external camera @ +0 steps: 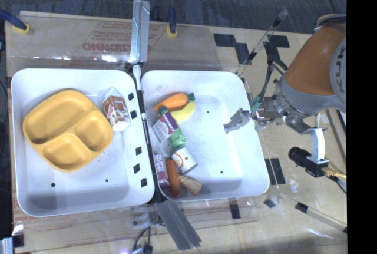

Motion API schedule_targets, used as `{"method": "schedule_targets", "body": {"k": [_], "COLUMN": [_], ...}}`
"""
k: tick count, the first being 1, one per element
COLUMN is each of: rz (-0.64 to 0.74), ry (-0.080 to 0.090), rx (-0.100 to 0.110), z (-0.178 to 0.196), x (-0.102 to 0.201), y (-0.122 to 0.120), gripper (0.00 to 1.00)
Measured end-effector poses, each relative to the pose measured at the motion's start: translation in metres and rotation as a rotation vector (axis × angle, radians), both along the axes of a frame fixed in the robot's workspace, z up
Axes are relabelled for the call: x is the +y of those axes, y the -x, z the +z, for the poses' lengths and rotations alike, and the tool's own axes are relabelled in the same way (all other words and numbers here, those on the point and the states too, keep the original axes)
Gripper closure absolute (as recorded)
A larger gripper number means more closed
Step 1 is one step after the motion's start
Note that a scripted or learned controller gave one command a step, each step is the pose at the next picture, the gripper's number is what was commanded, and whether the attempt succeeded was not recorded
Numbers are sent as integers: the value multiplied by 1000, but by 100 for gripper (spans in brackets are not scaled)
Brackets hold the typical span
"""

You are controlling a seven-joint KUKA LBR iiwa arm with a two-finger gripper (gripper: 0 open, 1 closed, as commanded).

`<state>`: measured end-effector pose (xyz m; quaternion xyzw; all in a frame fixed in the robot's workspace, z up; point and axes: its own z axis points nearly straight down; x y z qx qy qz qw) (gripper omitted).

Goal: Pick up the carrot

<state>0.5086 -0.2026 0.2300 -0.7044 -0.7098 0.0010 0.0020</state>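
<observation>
The carrot (174, 101) is orange with a green top and lies in the right bin (227, 179), near its back left, resting against a yellow banana (186, 111). My gripper (237, 121) hangs over the right side of the same bin, about a hand's width to the right of the carrot and slightly nearer the front. Nothing is visible in it. The grey arm with its orange band (315, 70) reaches in from the right.
Along the right bin's left wall lie a purple packet (165, 126), a green-capped bottle (182, 154), a red sausage (172, 176) and a brown item (192, 187). The left bin (70, 197) holds a yellow divided plate (66, 129) and a small carton (116, 111).
</observation>
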Motion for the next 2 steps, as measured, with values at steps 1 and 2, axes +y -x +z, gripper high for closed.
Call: {"method": "schedule_targets", "body": {"k": [1, 2], "rz": [133, 155], "ry": [1, 0], "rx": [-2, 0], "z": [-21, -34], "x": [30, 27], "y": [-67, -28], "gripper": [0, 0]}}
